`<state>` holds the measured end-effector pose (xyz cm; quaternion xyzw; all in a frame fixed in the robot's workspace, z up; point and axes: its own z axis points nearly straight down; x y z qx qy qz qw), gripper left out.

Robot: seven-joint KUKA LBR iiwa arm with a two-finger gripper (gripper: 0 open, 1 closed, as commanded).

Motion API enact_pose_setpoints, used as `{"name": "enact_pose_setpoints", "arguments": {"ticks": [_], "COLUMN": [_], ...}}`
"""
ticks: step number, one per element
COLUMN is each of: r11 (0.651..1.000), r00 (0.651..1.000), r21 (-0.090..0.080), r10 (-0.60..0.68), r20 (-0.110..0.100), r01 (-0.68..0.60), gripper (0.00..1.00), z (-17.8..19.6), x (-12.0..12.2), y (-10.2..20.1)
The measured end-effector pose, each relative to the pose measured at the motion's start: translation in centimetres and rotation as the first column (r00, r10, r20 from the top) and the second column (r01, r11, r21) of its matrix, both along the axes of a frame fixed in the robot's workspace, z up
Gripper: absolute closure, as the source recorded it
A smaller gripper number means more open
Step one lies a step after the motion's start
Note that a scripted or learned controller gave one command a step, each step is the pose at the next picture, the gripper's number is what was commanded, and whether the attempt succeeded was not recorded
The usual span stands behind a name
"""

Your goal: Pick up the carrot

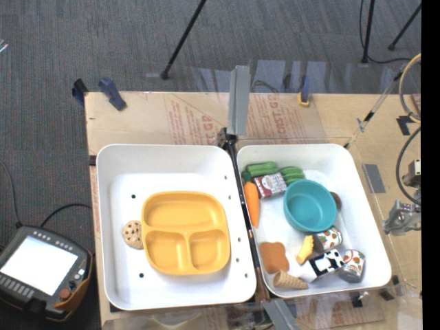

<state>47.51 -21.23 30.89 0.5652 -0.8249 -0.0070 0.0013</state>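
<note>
Cardboard sheet (pixel 206 119) under the bins: red printed lettering, upside down and too small to read.
Dark red packet (pixel 270 185) in right bin: a white label, its text illegible.

The green vegetables (pixel 275 172) at the far edge of the right bin (pixel 357 184) are partly covered by a red packet (pixel 270 185). A dark object (pixel 334 199) is largely hidden behind the teal bowl (pixel 310 205). The tabletop (pixel 172 115) is cut off at the near edge.
</note>
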Motion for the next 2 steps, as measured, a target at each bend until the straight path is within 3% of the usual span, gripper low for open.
{"name": "enact_pose_setpoints", "arguments": {"ticks": [1, 2], "r11": [0.972, 0.839], "r00": [0.972, 0.839], "r21": [-0.010, -0.003], "r10": [0.235, 0.543], "r20": [0.017, 0.012], "r01": [-0.235, -0.543], "gripper": [1.00, 1.00], "z": [14.1, 9.0], "x": [0.2, 0.2], "y": [0.0, 0.2]}}
